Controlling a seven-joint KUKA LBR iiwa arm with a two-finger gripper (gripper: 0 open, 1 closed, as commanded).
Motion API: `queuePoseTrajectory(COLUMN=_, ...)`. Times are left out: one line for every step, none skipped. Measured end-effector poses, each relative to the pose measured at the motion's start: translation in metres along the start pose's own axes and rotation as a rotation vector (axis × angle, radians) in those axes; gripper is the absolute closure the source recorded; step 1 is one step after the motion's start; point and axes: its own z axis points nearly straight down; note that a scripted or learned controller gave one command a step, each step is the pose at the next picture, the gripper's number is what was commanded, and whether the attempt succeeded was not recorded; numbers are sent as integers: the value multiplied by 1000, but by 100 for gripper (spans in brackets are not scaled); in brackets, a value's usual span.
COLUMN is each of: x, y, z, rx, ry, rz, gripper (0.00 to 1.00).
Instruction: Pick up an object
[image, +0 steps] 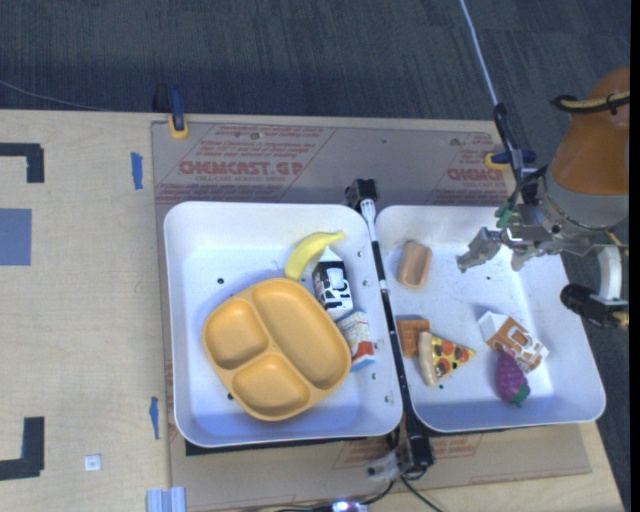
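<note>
End effector (487, 250), fingers spread and empty, hovers near the tan bread roll (413, 264).

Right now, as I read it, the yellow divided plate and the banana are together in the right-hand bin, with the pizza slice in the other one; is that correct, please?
Not quite: the bins are swapped. In the camera view, the yellow divided plate and the banana lie together in the left-hand bin, and the pizza slice is in the right-hand bin.
</note>
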Motion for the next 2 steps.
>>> queuePoseTrajectory(x=26, y=-48, z=99, rx=-4, ry=-4, rz=2, gripper=0)
queuePoseTrajectory(x=36, y=-102, z=107, rx=-17, ry=-5, rz=0, gripper=0)
